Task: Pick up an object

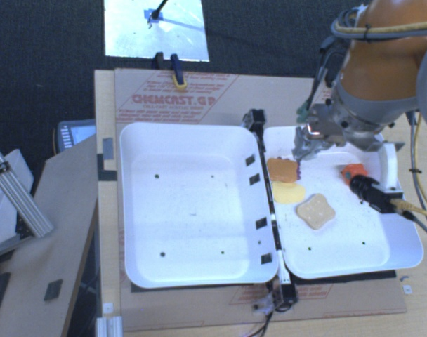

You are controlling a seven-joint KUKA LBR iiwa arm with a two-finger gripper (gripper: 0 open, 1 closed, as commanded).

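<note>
In the right bin [354, 255] lie an orange-brown flat piece [282, 169], a pale yellow flat piece [289, 193] just in front of it, and a beige toast-shaped piece [315, 211]. A small orange thing [352, 170] lies further right. My gripper [302, 149] hangs over the back left part of this bin, just behind and right of the orange-brown piece. Nothing is seen held in it.
The left bin [192, 202] sits beside the right one, with black clips [259, 181] along the shared rim. The arm's large orange and grey body [389, 55] looms over the right bin's back right. Cardboard [178, 97] lies under both bins.
</note>
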